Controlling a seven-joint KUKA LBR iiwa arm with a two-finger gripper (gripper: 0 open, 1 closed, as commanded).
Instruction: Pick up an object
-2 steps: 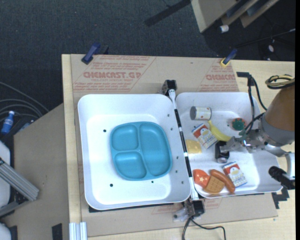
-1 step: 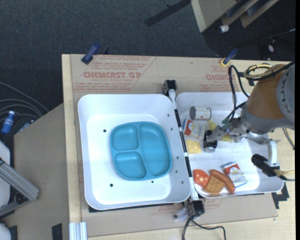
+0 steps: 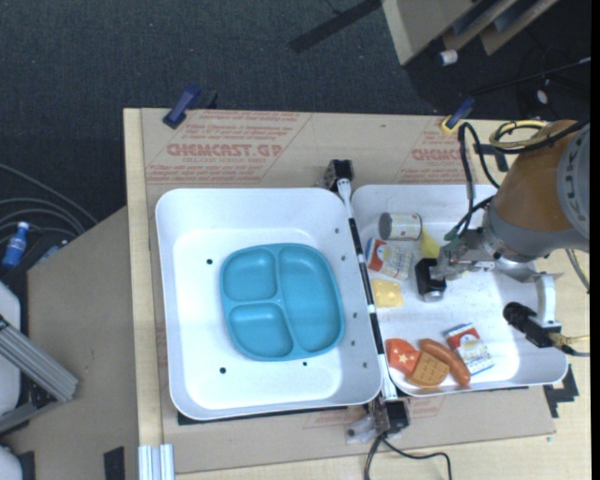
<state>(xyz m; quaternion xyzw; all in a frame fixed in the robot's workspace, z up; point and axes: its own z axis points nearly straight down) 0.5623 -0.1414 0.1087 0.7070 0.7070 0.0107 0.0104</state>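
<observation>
The hot dog [image 3: 441, 360] lies below-left of our gripper [image 3: 430, 280]; we cannot tell how its jaws stand, perhaps over nothing.

The bench top [image 3: 150, 281] is a tan board printed with red lettering [image 3: 225, 148]. Blue clamps [image 3: 185, 106] grip its far edge. Dark blue-grey carpet [image 3: 141, 56] covers the floor beyond. Black cables [image 3: 37, 202] run across the floor at the left. A beige furniture piece [image 3: 441, 23] stands at the upper right.
</observation>
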